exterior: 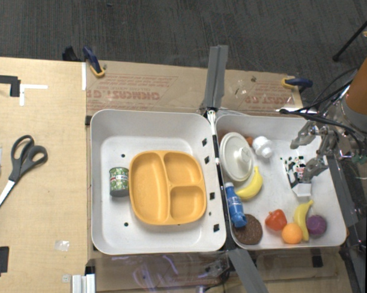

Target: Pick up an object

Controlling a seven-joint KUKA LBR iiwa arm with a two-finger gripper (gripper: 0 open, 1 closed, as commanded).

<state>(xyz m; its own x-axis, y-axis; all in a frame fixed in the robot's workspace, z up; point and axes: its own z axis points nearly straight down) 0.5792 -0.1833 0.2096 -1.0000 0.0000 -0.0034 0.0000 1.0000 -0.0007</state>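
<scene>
The right bin [338, 196] holds a white bowl [236, 155], a small white object [263, 147], a banana [251, 184], a blue bottle [234, 205], a brown disc [248, 231], a red fruit [276, 219], an orange [292, 233], a small yellow fruit [302, 212] and a purple plum [316, 224]. My gripper [311, 151] hangs over the right side of this bin, fingers spread, with nothing between them. Just below it lie a small white block [302, 190] and a speckled black-and-white item [295, 167].
The left bin [103, 218] holds a yellow divided plate [168, 187] and a green can [118, 181]. Scissors [20, 161] lie on the wooden bench at the left. Cardboard [149, 90] with blue clamps sits behind the bins. Cables run along the right.
</scene>
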